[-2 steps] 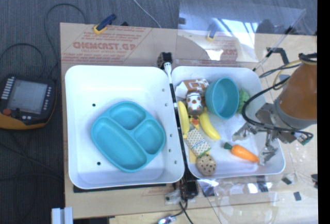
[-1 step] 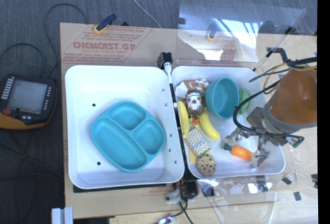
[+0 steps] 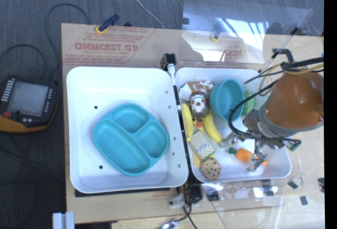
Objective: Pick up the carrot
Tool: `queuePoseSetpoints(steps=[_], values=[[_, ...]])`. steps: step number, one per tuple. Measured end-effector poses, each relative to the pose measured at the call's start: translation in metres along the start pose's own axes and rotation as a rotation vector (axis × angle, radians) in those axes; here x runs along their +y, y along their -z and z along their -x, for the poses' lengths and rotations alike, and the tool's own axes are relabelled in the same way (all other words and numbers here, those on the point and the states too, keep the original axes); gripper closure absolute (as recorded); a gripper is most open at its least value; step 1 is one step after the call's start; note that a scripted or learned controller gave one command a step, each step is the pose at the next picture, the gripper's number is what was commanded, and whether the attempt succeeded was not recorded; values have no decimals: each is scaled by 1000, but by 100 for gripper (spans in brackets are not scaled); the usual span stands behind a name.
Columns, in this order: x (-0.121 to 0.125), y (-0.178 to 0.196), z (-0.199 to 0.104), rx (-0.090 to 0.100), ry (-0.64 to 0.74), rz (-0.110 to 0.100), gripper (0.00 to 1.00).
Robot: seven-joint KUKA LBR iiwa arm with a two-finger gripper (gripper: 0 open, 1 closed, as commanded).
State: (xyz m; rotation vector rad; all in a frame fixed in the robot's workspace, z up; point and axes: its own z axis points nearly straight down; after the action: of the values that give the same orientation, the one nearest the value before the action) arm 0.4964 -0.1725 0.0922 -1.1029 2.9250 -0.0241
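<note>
Desk front edge (image 3: 131, 207): brown board showing past the near rims of both bins.
Cookie (image 3: 210, 168): speckled round piece, nearest item in the right bin (image 3: 281, 170), by its front wall.
Carrot (image 3: 243, 155): orange, green stub toward the left, lying on the floor of the right bin near its front right part.
Claw (image 3: 256, 157): directly at the carrot's right end, low over the bin floor; the wrist hides the fingers, so whether it is open or closed I cannot tell, and I see nothing clearly gripped.
Arm (image 3: 292, 101): orange band and grey collar over the right bin's right side, dark cables looping off it.
Left bin (image 3: 79, 133): holds a blue divided plate (image 3: 131, 138), lying flat, roughly centred.
Bananas (image 3: 211, 127): one lies mid-bin; a second yellow piece runs along the bin's left wall.
Blue bowl (image 3: 226, 97): tilted, at the back of the right bin; something green just beside it, possibly leafy, too hidden to say.
Small figure (image 3: 197, 104): brown and white, left of the bowl.
Pendant (image 3: 25, 104): on the floor, well left of the desk.
</note>
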Motion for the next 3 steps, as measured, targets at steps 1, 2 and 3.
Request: queuePoseSetpoints(steps=[1, 2, 3], values=[[-36, 1, -35, 2, 51, 14, 0], [-5, 0, 0, 1, 459, 1, 0], [-1, 0, -6, -10, 795, 0, 0]])
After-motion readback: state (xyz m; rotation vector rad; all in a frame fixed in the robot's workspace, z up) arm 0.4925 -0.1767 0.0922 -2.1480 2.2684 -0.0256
